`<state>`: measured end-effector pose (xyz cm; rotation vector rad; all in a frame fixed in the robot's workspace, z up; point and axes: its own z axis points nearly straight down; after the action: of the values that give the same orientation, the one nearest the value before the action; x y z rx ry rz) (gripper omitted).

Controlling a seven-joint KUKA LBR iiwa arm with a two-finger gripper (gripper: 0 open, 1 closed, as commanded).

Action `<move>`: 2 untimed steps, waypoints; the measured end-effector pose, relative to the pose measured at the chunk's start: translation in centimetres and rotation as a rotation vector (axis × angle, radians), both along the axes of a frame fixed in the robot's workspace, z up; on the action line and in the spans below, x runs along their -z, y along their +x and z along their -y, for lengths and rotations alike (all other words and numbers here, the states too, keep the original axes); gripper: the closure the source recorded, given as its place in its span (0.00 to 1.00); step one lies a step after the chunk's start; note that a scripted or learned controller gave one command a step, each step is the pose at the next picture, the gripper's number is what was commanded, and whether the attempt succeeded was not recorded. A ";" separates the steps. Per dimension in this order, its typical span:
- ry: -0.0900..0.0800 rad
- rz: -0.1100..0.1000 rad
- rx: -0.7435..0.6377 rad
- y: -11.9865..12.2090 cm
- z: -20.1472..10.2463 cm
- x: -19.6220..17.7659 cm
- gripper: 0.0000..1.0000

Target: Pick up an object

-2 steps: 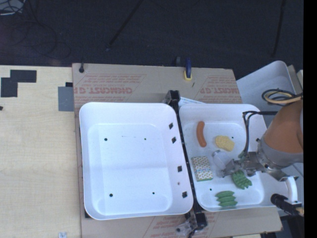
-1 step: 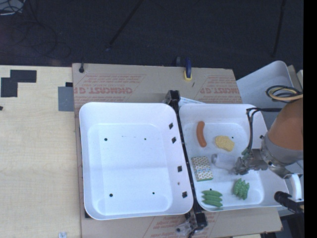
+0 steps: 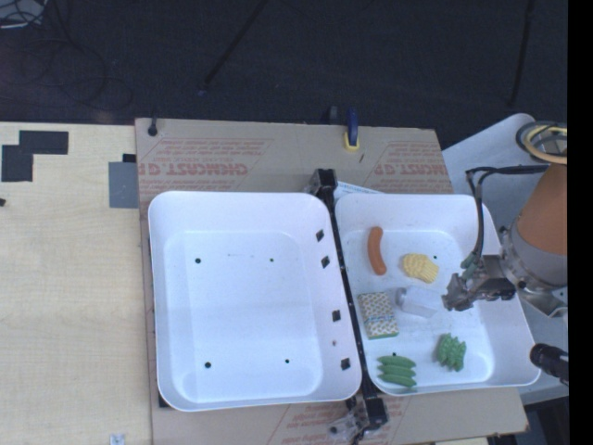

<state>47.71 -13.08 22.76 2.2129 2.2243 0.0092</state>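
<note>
The right bin (image 3: 491, 213) holds an orange sausage (image 3: 376, 249), a yellow corn-like piece (image 3: 420, 267), a small clear cup (image 3: 414, 302), a pale checked block (image 3: 378, 314), a green pea pod (image 3: 397, 371) and a dark green leafy piece (image 3: 451, 351). My gripper (image 3: 460, 297) hangs low over the right side of this bin, just right of the clear cup and below the yellow piece. I see nothing between its fingers, and their spread is too small and dark to make out.
The left bin (image 3: 167, 248) sits beside the right one, with a black clamp strip (image 3: 332, 276) between them. Both rest on a cardboard sheet (image 3: 241, 156). The arm's grey body (image 3: 542, 248) and cables cover the right bin's right edge.
</note>
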 end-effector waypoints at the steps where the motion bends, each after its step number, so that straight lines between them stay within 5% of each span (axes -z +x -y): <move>1: 0.003 -0.003 -0.009 2.5 -11.1 -5.9 1.00; 2: -0.001 -0.012 0.009 -0.3 -7.6 -5.2 1.00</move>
<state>47.45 -5.52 27.92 2.2279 2.2200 -0.0059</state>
